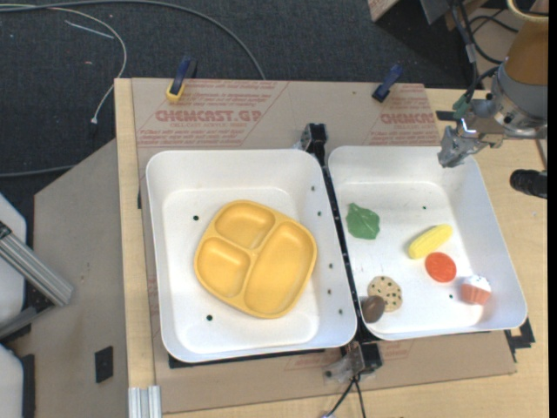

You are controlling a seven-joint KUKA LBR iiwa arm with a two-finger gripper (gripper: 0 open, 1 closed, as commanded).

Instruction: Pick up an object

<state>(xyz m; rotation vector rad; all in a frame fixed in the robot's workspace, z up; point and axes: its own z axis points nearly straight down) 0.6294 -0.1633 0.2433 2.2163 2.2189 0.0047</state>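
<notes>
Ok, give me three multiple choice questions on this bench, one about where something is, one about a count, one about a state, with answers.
1. Where does the yellow divided plate lie?
A. left bin
B. right bin
C. on the cardboard

2. How many small items lie in the right bin?
A. three
B. six
C. nine

3. Where is the end effector?
A. over the plate
B. at the right bin's far edge
C. touching the cookie

Answers: 1 A, it sits inside the left bin. 2 B, six separate pieces show. 3 B, it is at that rim.

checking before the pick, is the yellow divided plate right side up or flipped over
Right side up: the yellow plate in the left bin shows its three hollow sections facing the camera, and nothing lies in them.
</notes>
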